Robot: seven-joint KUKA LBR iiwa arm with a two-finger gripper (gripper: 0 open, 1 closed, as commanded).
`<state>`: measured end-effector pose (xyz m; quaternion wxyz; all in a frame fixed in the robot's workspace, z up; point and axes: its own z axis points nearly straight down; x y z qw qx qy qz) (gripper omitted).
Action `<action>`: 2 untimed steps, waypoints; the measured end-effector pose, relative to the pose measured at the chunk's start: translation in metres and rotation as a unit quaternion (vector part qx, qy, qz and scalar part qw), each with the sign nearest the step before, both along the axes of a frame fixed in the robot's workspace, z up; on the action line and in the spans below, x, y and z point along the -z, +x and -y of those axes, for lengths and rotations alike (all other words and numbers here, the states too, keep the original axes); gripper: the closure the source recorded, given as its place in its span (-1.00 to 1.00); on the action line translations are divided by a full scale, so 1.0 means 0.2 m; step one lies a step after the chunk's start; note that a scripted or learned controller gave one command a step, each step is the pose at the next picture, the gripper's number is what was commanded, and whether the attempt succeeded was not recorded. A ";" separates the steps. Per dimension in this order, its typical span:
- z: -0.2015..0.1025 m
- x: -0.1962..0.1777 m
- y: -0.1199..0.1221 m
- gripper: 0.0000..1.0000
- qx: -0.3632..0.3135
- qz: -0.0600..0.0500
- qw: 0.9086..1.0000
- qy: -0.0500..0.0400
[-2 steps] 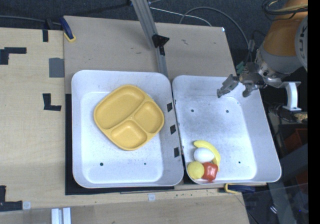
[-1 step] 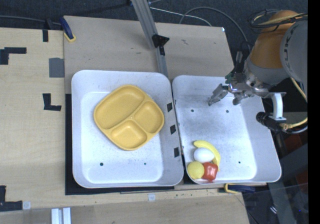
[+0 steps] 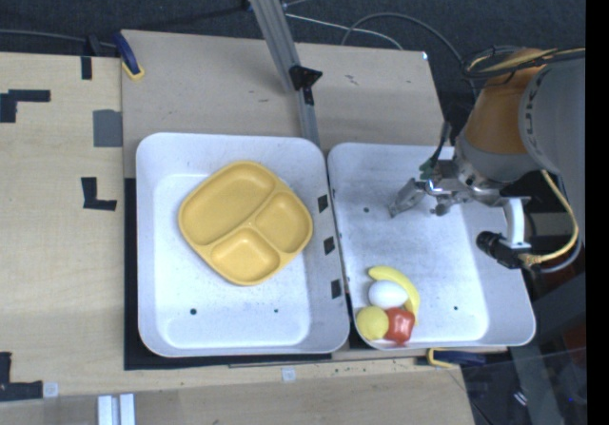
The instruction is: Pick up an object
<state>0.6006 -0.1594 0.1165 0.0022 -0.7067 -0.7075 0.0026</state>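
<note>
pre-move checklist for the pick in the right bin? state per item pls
1. Targets present: ok. White egg, yellow banana, yellow ball and red piece sit clustered at the right bin near edge.
2. Gripper over target: not ok, it is above bare floor farther back.
3. Gripper unloaded: ok, nothing between its fingers.
4. Cluster separation: not ok, items touch.
5. Yellow tray out of the way: ok, in left bin.
</note>
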 end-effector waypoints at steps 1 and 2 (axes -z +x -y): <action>-0.01 -0.07 0.01 1.00 -0.001 0.002 1.000 0.000; -0.03 -0.28 0.03 1.00 -0.001 0.005 1.000 0.000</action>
